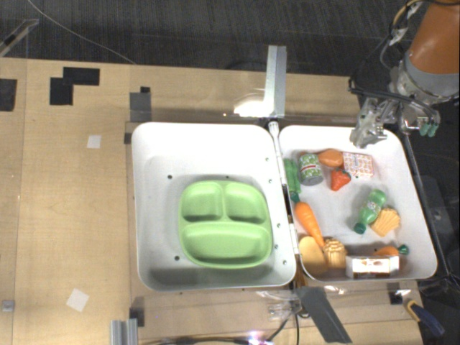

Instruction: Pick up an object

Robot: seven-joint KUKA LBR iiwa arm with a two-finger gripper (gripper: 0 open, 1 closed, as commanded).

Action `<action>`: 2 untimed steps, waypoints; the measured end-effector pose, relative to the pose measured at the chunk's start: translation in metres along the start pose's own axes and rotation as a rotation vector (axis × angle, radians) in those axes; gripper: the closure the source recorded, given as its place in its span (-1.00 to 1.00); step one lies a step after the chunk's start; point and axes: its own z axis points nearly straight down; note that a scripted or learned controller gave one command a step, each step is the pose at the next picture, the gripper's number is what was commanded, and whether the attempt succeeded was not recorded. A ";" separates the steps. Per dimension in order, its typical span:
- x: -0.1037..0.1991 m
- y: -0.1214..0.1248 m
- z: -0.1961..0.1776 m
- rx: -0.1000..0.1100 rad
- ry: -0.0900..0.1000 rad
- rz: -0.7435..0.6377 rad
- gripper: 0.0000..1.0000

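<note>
Camera view, from above and at a slant, takes in a pale wooden surface (65,214) with two shallow white bins side by side. From where I stand, the left bin (154,157) has a green divided plate (226,223) lying flat in its middle, three compartments facing up. The right bin (417,214) is crowded with toy food. Near its far edge a small can with a green label (310,169) lies just beside an orange bun-like piece (331,157), and next to those sits a white patterned packet (358,165) with a red strawberry (339,180) touching its near corner. A green strip (291,177) lies along the left wall. Toward the middle a green bottle (369,210) lies tilted, touching a yellow waffle-like piece (386,222). An orange carrot (308,221) points down toward a tan round piece (312,251) and a ridged brown piece (334,250) at the near left corner. Along the near wall lies a white box (373,266) with a small orange and green piece (389,251) just behind it.

The arm comes in at the upper right, grey with its orange band. Its gripper (364,136) hangs over the far right corner of the right bin, above the patterned packet and apart from it. Nothing is between its fingers; I cannot tell how far apart they stand.
</note>
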 end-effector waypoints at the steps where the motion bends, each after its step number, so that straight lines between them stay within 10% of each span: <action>1: -0.028 -0.077 -0.003 0.004 -0.004 0.146 1.00; 2: 0.012 -0.020 0.009 0.001 -0.002 0.197 1.00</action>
